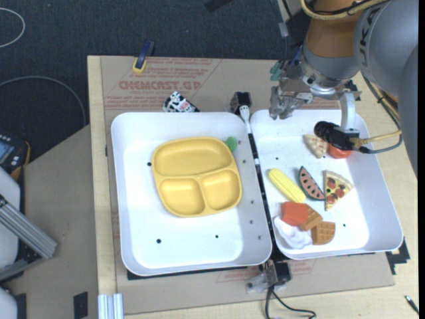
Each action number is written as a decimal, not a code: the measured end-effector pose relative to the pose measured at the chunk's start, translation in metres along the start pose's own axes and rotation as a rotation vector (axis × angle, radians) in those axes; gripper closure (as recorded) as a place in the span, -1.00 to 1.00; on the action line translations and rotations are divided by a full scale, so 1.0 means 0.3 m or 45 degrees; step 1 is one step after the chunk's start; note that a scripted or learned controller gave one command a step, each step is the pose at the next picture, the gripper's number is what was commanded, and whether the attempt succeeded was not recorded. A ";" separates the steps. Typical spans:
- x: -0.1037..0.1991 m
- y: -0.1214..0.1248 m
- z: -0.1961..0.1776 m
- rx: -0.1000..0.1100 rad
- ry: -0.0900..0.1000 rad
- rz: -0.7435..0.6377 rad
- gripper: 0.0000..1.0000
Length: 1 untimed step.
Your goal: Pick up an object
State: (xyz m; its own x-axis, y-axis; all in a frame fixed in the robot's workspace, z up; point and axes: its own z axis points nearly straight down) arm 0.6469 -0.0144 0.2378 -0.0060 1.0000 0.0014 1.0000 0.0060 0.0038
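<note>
Gripper point(282, 105) hangs over the right bin's point(378, 198) far-left corner, seemingly empty, fingers' spread unclear; corn point(286, 185) lies nearer the camera.

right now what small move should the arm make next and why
Probably move toward the near side of the right bin and lower: the gripper hangs at its far rim with nothing between its fingers, while the corn and watermelon slice lie nearer the middle.

Gripper point(281, 105) hung over right bin point(378, 198) far edge; corn point(286, 185), pizza slice point(335, 188), watermelon slice point(311, 183) inside; yellow tray point(196, 175) in left bin point(133, 231).
</note>
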 end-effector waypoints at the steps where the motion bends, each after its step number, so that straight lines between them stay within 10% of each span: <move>1: 0.172 0.016 0.059 0.008 0.002 0.000 1.00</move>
State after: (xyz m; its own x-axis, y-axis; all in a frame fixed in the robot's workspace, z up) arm 0.6515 0.0373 0.2201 -0.0058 1.0000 0.0026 1.0000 0.0058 -0.0026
